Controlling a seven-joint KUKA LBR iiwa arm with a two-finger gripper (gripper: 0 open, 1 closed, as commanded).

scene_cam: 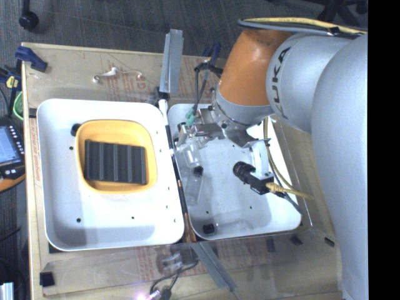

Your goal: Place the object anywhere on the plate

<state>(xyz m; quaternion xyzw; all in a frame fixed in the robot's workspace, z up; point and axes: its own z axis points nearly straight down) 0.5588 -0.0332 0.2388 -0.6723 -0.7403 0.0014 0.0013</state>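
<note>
A yellow plate point(115, 129) with rounded corners lies in the left white bin point(56, 217). On it rests a dark grey ribbed rectangular object point(116, 162), flat and roughly centred. My gripper point(192, 158) is down in the right bin point(250, 220), close to its left wall and apart from the plate. The grey arm with its orange band point(250, 61) covers most of the right bin's back half. I see nothing held under the gripper.
A black connector point(249, 176) with a yellow cable hangs off the wrist over the right bin. A small dark piece point(208, 228) sits at that bin's front. A metal bar point(170, 61) stands behind the divide between the bins. Blue clamps point(28, 58) mark the bench's left corner.
</note>
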